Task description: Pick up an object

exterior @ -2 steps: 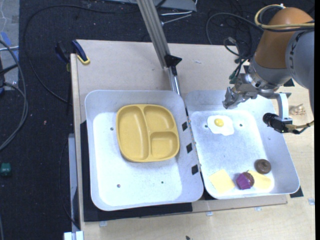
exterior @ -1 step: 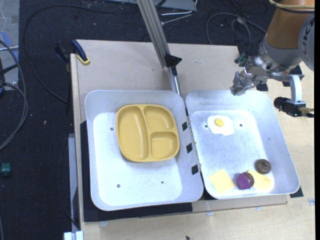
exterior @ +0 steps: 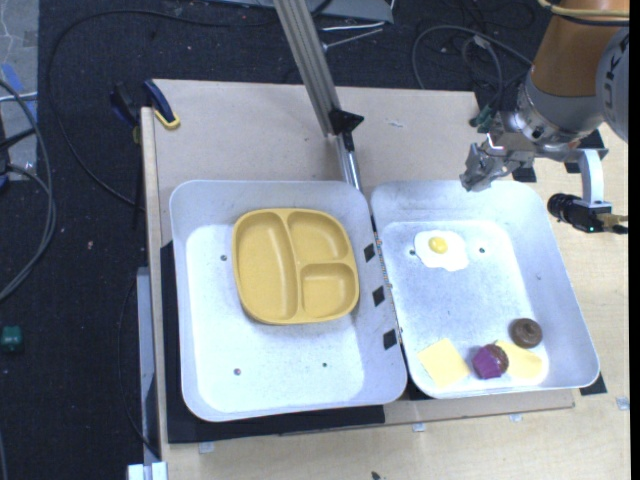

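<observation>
In the right bin (exterior: 560,298) lie a fried egg (exterior: 440,249) near the back, a yellow cheese slice (exterior: 443,362) at the front, a purple object (exterior: 489,360) beside it, and a brown chocolate donut (exterior: 525,333). A second pale yellow piece (exterior: 527,366) sits under the purple object's right side. My gripper (exterior: 481,170) hangs over the right bin's back rim, up and to the right of the egg, with nothing seen between its fingers.
The left bin (exterior: 200,358) holds a yellow divided plate (exterior: 296,265). A slanted metal pole (exterior: 310,53) runs down to the gap between the bins. Black clips (exterior: 383,293) line the seam between the bins. Cables lie on the dark floor around the bench.
</observation>
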### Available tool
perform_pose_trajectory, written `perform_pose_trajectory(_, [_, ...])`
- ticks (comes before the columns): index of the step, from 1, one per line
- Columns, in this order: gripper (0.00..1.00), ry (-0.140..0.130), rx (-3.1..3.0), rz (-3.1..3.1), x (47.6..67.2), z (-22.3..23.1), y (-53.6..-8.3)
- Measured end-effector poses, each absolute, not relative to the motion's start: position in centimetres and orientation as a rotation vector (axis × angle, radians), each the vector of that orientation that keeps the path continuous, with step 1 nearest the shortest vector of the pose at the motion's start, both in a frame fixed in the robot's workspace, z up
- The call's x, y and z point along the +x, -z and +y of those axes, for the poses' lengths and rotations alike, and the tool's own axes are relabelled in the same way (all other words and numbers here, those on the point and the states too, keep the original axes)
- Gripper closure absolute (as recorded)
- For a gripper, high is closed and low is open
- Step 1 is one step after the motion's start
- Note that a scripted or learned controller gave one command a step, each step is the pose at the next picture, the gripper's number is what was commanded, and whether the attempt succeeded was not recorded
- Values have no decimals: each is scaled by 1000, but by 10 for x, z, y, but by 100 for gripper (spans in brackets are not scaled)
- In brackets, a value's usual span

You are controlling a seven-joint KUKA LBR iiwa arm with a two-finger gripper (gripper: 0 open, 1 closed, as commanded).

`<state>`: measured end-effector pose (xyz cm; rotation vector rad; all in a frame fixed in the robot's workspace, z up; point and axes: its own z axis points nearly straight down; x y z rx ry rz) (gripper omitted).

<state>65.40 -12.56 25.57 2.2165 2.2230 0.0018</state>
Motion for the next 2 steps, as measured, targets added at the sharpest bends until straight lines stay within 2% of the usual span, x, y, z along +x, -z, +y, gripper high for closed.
perform_pose_trajectory(1, [100, -1, 2214, 2229, 658, -80, -248])
perform_pose_trajectory(2, [100, 0, 2218, 2224, 653, -25, -236])
